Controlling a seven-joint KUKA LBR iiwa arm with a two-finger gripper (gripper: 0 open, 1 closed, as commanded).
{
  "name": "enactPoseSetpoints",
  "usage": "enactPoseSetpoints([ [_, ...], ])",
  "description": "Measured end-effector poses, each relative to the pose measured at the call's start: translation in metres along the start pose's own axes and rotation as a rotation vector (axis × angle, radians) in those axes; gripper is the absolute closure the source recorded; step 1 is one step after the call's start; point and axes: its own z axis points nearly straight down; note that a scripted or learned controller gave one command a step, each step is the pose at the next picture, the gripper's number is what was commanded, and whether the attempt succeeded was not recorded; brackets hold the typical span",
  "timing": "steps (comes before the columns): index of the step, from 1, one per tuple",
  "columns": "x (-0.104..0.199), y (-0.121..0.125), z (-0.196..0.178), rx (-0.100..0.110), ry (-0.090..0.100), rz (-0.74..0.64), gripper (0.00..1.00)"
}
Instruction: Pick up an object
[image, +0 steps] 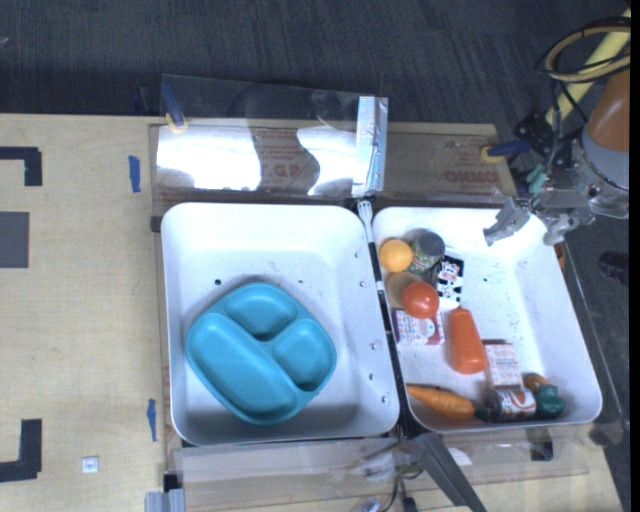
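In the camera view, the gripper (527, 222) is seen at the upper right corner of the right bin (530, 300), above its back rim, and its two fingers are spread apart with nothing between them. No object is held, so the picking can be judged as not yet done. The things that could be taken are gathered in the left and lower part of this bin: a yellow ball (395, 254) beside a small can (428, 246), a red tomato (420, 299) just below them, an orange bottle (466, 340) near the middle, a carrot (440, 401) along the front wall, and a small packet (502, 364) to the right of the bottle. All of them are well apart from the gripper. In the left bin (200, 240) a blue divided plate (262, 350) is lying. What is left, as it seems, is the whole work: one object must be chosen, reached, closed upon and lifted
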Motion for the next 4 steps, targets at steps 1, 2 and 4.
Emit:
enactPoseSetpoints([
  [1,0.054,0.022,0.074,0.002,0.001,-0.22,0.0],
  [2,0.042,0.039,0.16,-0.008,-0.001,-0.178,0.0],
  [4,0.001,0.07,0.148,0.001,-0.001,-0.049,1.0],
])
